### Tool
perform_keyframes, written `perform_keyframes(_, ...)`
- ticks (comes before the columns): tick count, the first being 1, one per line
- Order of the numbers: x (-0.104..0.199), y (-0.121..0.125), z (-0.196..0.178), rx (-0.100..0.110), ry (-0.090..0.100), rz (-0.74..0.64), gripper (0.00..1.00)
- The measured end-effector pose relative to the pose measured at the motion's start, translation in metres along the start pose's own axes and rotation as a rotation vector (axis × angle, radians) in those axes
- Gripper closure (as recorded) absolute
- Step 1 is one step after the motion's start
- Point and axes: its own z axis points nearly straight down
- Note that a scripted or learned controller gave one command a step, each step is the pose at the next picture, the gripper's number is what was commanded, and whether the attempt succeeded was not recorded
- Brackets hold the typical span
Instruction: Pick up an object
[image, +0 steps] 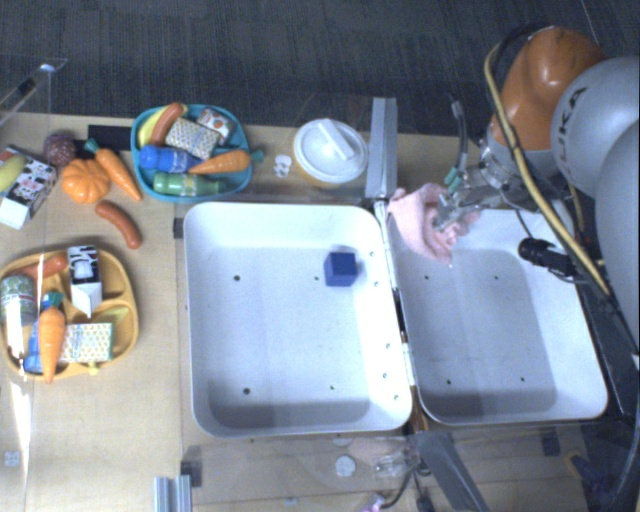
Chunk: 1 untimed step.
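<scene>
While the end effector (462, 200) hangs over the right bin's (520, 330) far-left corner, the pink cloth (425, 222) lies bunched directly beneath it (whether gripped, I cannot tell).

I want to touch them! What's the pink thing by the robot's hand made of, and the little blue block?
The pink thing looks like soft cloth: it is crumpled and folded, draping over the top-left rim of the right bin, by the gripper. The blue block in the left bin looks hard, maybe matte plastic, foam or painted wood: flat faces, sharp edges, no shine.
</scene>
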Motion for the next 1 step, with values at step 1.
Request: perform_keyframes(1, -0.025, -0.0057, 0.0843, -0.002, -0.001, 0.083, 1.0)
